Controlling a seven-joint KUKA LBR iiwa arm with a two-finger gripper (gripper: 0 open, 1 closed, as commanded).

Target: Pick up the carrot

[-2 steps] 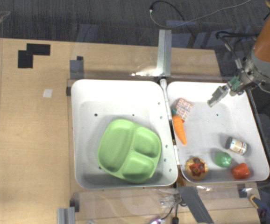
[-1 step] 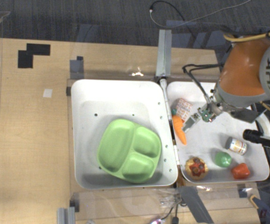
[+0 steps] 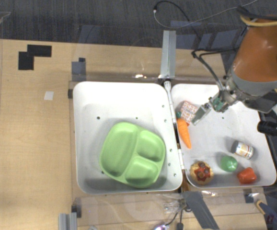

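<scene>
An orange carrot [image 3: 183, 133] lies in the right bin [image 3: 214, 139] against its left wall, pointing toward the near side. My gripper [image 3: 196, 119] reaches in from the right on a slim tool and hangs just up and right of the carrot's top end, over the edge of a small patterned packet [image 3: 187, 109]. Nothing visibly sits between the tips. The grey arm with its orange band [image 3: 259, 51] rises at the upper right.
A green divided plate [image 3: 133, 155] lies in the left bin [image 3: 88, 128]. Along the right bin's near side sit a dark round pastry [image 3: 201, 172], a green fruit [image 3: 228, 164], a red vegetable [image 3: 247, 176] and a small tin [image 3: 243, 150].
</scene>
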